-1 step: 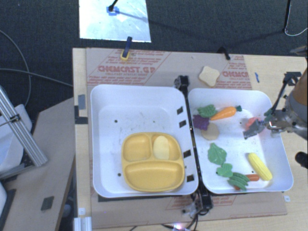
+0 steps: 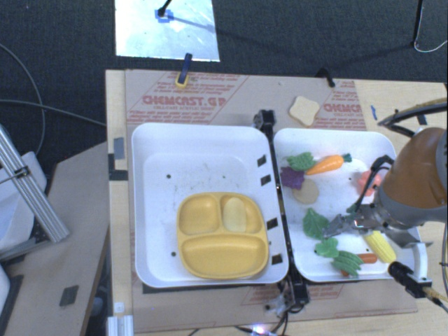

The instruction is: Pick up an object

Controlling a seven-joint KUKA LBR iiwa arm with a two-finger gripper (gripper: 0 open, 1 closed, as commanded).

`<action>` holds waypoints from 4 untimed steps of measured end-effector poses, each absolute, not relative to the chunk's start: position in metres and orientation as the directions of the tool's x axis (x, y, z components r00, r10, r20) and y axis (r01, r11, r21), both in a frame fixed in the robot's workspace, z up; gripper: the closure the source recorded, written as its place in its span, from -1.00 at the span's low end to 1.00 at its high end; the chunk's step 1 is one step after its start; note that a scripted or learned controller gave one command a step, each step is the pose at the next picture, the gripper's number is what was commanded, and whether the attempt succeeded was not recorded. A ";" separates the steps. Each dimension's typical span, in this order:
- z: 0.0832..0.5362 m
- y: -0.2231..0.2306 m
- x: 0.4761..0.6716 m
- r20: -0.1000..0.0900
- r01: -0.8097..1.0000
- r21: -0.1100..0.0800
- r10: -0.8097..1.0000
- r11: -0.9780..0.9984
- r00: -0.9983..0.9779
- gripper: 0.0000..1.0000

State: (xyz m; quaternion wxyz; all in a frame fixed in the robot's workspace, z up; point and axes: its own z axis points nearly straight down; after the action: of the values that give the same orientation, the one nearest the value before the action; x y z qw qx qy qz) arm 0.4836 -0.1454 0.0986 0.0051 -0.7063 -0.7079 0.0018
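Here, at the right of the frame, you have the arm (image 2: 420,180) reaching in over the right bin (image 2: 381,144), its orange band uppermost and the grey wrist below it. The jaws (image 2: 339,225) sit low in the lower middle of that bin, pointing toward frame left, their tips just beside a green leafy toy (image 2: 315,222); whether they touch it you cannot tell, and the metal there is too small and blurred to judge whether they stand wide or narrow. Nothing shows between them. Around them lie the candidates for picking: a yellow corn cob (image 2: 380,244) just below the wrist at lower right, a second green vegetable (image 2: 326,247) and a third green piece (image 2: 347,262) along the bin's lower edge, with an orange bit (image 2: 368,258) beside it. Higher in the bin, a carrot (image 2: 326,164) with a green top lies slanted, a green leaf (image 2: 300,161) to its left, a purple piece (image 2: 292,178) beneath that, and a tan round disc (image 2: 305,191) just below the purple one. A pink-red item (image 2: 369,180) shows at the bin's right, partly behind the arm. The left bin (image 2: 203,145) holds a yellow divided plate (image 2: 222,234) in its lower half. On the counter (image 2: 231,93) above the bins, a slice of toy bread (image 2: 304,110) lies at upper centre-right, and a yellow-and-blue clamp (image 2: 183,71) at the upper left edge.
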 end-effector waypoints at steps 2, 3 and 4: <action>0.083 -0.168 0.527 -0.002 1.000 0.003 1.000 0.004 -0.004 1.00; 0.086 -0.208 0.575 -0.004 1.000 0.008 1.000 0.004 -0.004 1.00; 0.086 -0.205 0.628 0.000 1.000 0.002 1.000 0.007 -0.007 1.00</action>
State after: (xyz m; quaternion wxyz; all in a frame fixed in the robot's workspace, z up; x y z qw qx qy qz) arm 0.6282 -0.2054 0.0855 -0.0005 -0.7046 -0.7096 -0.0007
